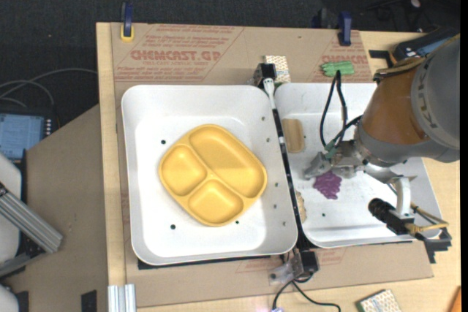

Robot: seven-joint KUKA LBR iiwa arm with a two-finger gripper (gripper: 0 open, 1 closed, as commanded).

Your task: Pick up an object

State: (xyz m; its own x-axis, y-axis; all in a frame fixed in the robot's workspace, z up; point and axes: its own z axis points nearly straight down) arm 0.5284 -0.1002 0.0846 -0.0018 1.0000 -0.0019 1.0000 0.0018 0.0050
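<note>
I hang low in the right bin (351, 234), my fingers (327, 166) just above the purple toy (327, 185), because it's nearest; I cannot tell whether they're open.

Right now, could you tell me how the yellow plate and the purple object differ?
The yellow plate lies in the left bin; the purple object lies in the right bin. The plate is far larger. The plate has three compartments; the purple object is a lumpy cluster. Both rest on white bin floors.

Divided plate (212, 173) in left bin (139, 120); grapes (327, 185) right.
</note>
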